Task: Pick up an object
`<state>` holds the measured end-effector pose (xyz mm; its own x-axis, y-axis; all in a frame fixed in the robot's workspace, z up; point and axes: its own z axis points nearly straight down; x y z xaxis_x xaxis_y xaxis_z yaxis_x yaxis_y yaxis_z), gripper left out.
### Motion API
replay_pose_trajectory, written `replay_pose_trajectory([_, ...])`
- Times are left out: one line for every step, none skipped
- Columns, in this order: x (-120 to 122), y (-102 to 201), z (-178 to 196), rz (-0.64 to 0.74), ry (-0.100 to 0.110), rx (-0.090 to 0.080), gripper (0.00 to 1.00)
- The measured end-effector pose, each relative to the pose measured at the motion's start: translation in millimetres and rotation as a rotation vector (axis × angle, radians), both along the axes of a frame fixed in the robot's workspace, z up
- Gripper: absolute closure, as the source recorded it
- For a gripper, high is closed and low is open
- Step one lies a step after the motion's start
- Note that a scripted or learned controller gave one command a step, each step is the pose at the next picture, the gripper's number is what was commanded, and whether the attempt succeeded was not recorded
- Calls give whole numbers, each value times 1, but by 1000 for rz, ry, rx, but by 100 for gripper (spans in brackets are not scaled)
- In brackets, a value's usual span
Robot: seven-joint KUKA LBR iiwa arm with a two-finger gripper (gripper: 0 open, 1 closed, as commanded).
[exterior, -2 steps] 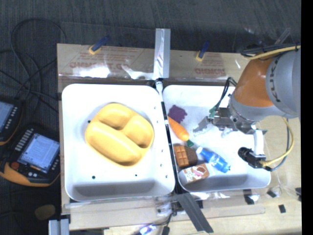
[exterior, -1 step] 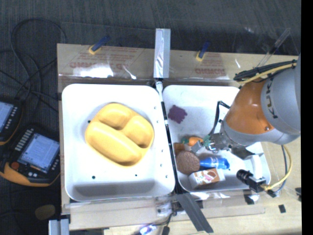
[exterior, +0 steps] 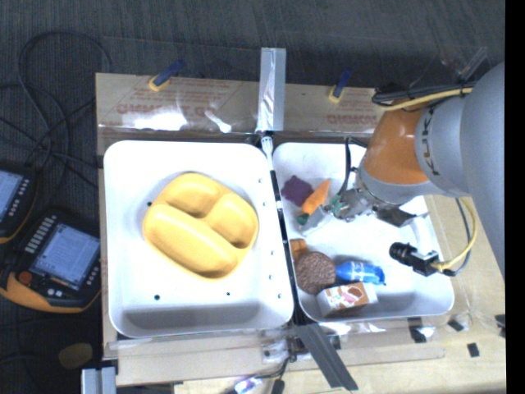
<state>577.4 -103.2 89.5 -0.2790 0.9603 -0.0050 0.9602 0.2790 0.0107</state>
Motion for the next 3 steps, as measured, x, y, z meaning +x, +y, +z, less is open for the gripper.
replay_pose_trajectory([57, -14, -1, -28, 1, -1, 0])
replay_pose_trajectory([58, -14, 10, -27, -1, -1, 100])
replay_pose_trajectory([58, -14, 10, -27, -1, -1, 0])
